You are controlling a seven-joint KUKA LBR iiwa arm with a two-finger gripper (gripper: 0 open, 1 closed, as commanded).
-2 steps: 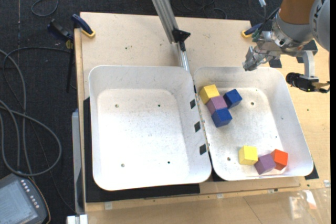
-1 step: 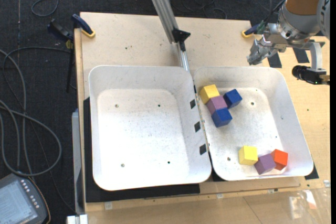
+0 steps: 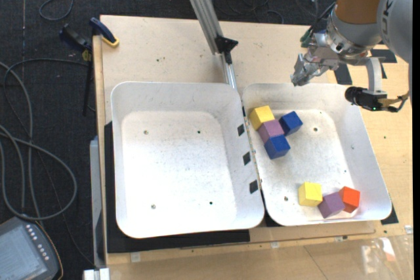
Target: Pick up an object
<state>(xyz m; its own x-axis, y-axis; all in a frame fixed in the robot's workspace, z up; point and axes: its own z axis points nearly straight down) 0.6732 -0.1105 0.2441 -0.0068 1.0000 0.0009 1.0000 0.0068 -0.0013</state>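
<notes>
The right bin (image 3: 357, 141) holds several small blocks. Near its upper left, a yellow block (image 3: 261, 116), a purple block (image 3: 272, 130) and two blue blocks (image 3: 291, 122) (image 3: 277, 146) sit clustered and touching. Near its lower right corner, a yellow block (image 3: 310, 193), a purple block (image 3: 331, 204) and an orange block (image 3: 351, 197) lie close together. My gripper (image 3: 303, 73) hangs above the bin's far edge, up and to the right of the upper cluster, with nothing seen between its fingers.
The left bin (image 3: 131, 160) lies beside the right one. A slanted metal pole (image 3: 200, 0) reaches down to the bins' shared far corner. A blue and yellow clamp (image 3: 105, 33) sits at the bench's far left. Cables run over the floor.
</notes>
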